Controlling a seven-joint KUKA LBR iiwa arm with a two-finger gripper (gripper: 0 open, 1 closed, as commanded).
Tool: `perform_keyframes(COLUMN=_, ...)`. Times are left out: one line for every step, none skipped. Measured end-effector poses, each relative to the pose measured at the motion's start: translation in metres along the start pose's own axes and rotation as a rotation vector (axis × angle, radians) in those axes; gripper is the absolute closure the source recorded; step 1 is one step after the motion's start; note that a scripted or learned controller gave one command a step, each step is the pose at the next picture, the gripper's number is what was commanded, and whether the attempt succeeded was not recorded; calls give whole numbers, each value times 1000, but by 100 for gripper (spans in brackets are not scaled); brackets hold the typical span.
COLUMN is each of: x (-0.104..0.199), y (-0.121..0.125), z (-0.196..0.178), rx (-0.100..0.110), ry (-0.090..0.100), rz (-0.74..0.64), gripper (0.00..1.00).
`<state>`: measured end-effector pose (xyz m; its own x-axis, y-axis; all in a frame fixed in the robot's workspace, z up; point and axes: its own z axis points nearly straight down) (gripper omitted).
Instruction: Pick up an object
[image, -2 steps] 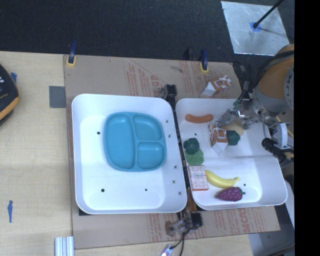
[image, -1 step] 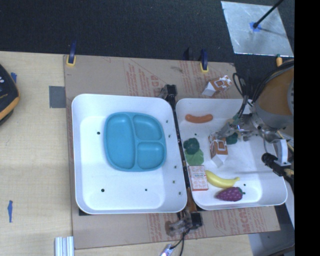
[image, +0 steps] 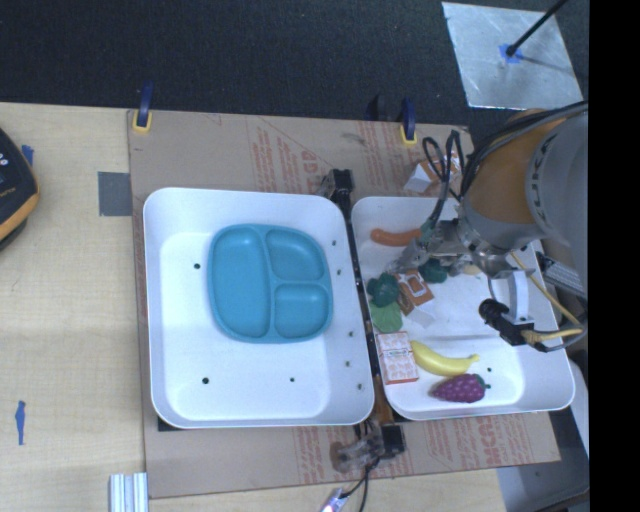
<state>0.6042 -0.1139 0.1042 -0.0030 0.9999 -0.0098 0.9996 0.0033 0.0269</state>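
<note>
The right bin (image: 545, 385) holds several small items. An orange sausage-shaped piece (image: 393, 237) lies at its back left. A dark green broccoli piece (image: 382, 290) and a lighter green piece (image: 387, 319) sit along its left wall, with a small brown packet (image: 415, 291) beside them. A red-and-white carton (image: 397, 357), a yellow banana (image: 443, 358) and purple grapes (image: 460, 388) lie near the front. My gripper (image: 433, 260) hangs low over the back left of this bin, just right of the brown packet and below the sausage piece. The wrist hides its tip.
The left bin (image: 170, 390) holds a blue divided plate (image: 269, 281). The grey arm with its orange band (image: 500, 190) and loose cables cover the right bin's back right. A black clamp (image: 341, 183) stands between the bins at the back.
</note>
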Motion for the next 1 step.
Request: perform_keyframes(x=-44, y=47, z=3, rx=11, ry=11, rz=-2, gripper=0)
